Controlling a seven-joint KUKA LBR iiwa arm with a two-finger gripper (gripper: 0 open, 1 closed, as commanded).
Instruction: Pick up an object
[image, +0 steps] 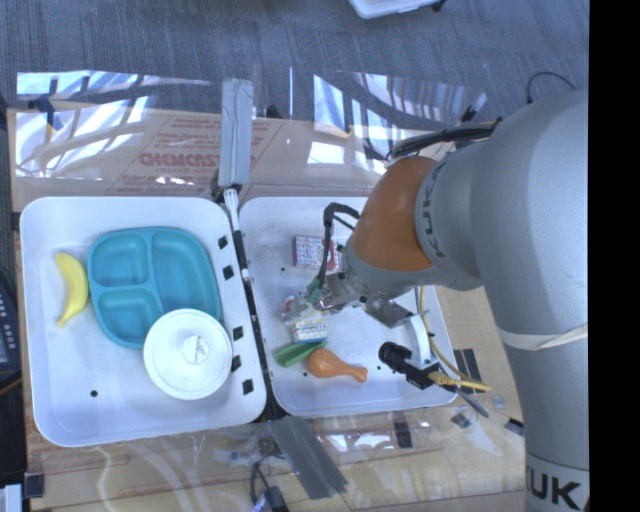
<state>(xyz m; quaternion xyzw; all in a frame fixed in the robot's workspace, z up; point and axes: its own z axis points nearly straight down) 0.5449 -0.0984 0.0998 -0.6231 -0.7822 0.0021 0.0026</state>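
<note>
Table (170, 160), brown cardboard top, carries two white bins. Your claw (320, 296) sits low in right white bin (270, 255), directly over small crumpled pale packet (307, 326); how far open, you can't tell from here. Green pod-shaped piece (294, 352) and orange plastic drumstick (335, 367) lie just beside packet. Small red-and-white wrapper (307, 249) nearer back wall. Left white bin (45, 345) holds yellow banana (70, 288), teal divided plastic tray (150, 280), round white lid (188, 352) touching tray.

One camera sits above the bench (150, 150) and looks down at a slant — the left bin (40, 230) and right bin (275, 235) both fit in frame. The arm (520, 220) enters from the right, large and nearest the lens.
</note>
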